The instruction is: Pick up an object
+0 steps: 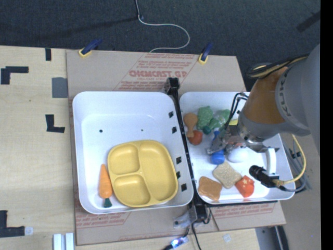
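My gripper (217, 144) is down in the right bin (235, 199), over its middle, among several toy foods. Right under it lies a small blue piece (217, 157). Two green leafy pieces (205, 116) lie just behind it, and an orange and red piece (193, 134) rests to its left by the divider. In front sit a speckled tan bread slice (227, 175), a brown toast piece (209, 188) and a red strawberry (245, 186). The arm's body hides the bin's right part. Nothing shows between the fingers.
The left bin (88, 108) holds a yellow sectioned plate (141, 172) and an orange carrot (104, 184) beside its left rim. Both bins stand on a cardboard sheet (156, 72) held by clips. A white cable (161, 30) loops behind.
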Motion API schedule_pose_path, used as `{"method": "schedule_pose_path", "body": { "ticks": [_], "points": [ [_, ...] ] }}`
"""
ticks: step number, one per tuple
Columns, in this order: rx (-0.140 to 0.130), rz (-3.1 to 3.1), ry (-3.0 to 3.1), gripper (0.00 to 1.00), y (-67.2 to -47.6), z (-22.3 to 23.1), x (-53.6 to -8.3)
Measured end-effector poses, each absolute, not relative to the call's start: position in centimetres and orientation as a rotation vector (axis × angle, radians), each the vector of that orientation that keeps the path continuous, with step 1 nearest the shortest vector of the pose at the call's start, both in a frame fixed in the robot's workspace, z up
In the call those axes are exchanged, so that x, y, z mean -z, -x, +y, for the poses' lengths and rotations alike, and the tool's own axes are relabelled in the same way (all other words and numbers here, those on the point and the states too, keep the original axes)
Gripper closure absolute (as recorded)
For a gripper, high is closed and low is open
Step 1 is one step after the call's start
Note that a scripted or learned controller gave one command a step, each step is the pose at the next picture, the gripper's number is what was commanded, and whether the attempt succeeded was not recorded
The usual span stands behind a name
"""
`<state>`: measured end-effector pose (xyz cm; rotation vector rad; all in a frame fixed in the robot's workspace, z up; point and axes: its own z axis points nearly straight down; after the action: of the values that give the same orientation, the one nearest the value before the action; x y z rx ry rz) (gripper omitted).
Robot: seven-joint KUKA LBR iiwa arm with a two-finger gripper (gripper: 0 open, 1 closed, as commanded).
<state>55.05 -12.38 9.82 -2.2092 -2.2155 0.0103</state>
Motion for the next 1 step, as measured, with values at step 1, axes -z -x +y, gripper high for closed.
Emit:
{"method": "schedule_pose_path", "body": {
  "ticks": [1],
  "points": [
    [-0.002,-2.222,2.217,1.0,-55.74,-12.05,-13.91]
  ]
}}
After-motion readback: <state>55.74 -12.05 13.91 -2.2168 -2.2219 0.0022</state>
